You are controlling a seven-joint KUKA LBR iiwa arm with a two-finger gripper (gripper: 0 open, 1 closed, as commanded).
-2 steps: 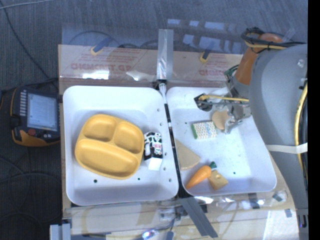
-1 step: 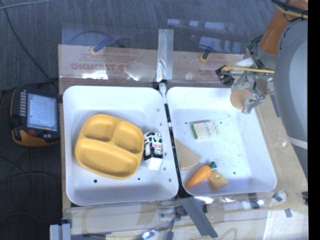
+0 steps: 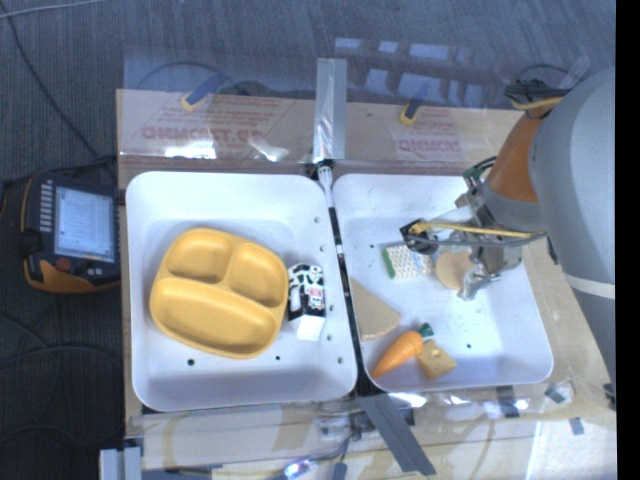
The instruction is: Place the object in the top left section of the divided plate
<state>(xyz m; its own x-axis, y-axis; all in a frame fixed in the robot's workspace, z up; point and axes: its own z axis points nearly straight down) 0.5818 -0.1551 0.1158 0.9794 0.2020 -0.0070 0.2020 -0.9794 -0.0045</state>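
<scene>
- Arm: grey, orange band above the wrist, comes in from the right and covers the right bin's upper right corner.
- Left bin: white, holds the plate and one small item; bare floor along its top, left and bottom sides.
- Right bin: white, several small things in its left and middle parts; bare floor at lower right and along the top.
- Divided plate: yellow, three sections, tilted in the left bin; all sections bare, top left section faces the bin's upper left corner.
- Gripper: low over the middle of the right bin, next to a tan round piece; can't tell whether the fingers are spread or closed, nothing visibly between them.
- Tan wedge: flat against the right bin's left wall, beside the centre divider.
- Carrot: orange with green top, lower middle of the right bin, touching a tan block on its right.
- Black-and-white cow-pattern carton: left bin, touching the plate's right edge, close to the divider.
- Green-and-white packet: just left of the gripper.
- Handheld controller: on the floor left of the bench, well apart from both bins.
</scene>
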